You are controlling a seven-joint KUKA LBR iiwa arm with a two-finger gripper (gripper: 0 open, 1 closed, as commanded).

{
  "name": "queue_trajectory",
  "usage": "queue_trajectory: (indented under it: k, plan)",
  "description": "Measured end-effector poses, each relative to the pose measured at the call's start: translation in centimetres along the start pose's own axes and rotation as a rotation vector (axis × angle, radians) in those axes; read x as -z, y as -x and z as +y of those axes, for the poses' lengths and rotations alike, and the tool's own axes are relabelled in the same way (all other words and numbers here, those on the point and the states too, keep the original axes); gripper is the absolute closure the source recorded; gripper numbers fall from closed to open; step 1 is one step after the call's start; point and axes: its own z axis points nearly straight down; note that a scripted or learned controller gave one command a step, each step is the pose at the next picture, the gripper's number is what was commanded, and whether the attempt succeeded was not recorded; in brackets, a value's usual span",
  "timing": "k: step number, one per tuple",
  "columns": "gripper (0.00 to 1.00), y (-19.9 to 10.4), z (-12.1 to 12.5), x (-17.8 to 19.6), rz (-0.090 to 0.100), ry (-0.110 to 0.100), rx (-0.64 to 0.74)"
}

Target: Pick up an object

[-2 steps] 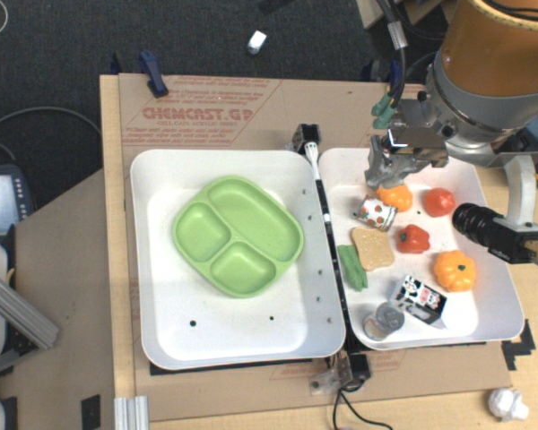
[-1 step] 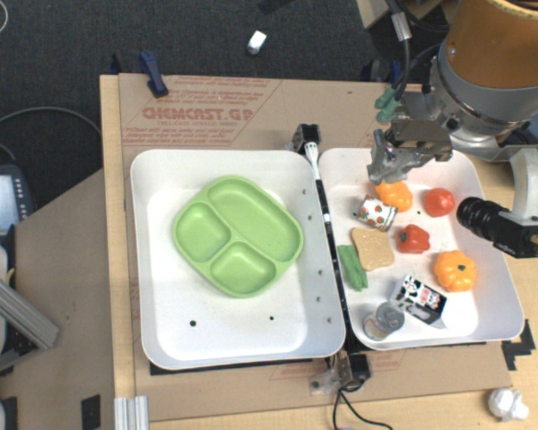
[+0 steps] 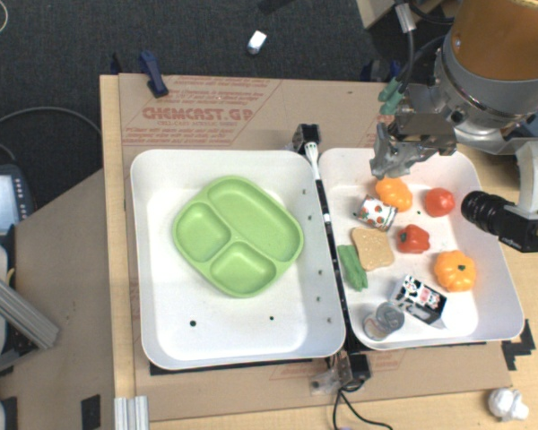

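The right bin holds several small items. An orange fruit lies near its back left, with a white and red can just in front of it. My gripper hangs directly above the back edge of the orange fruit, open, with nothing between its fingers. A red tomato, a red pepper and an orange pumpkin lie to the right. A bread slice, a green pod, a black and white carton and a grey round tin fill the front left.
The left bin holds a green divided plate. A black strip runs along the seam between the bins. The arm's grey body looms over the right bin's back right corner.
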Motion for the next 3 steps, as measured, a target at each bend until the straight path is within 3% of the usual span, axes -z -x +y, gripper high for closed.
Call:
queue_trajectory:
  k: [1,2,3]
  plan:
    - [1.00,0.0,0.1,1.0,0.000,0.003,0.001]
    - [1.00,-9.0,-1.5,-7.3,0.002,-0.028,0.003]
    - [1.00,-6.2,-1.4,-10.4,0.001,-0.024,-0.010]
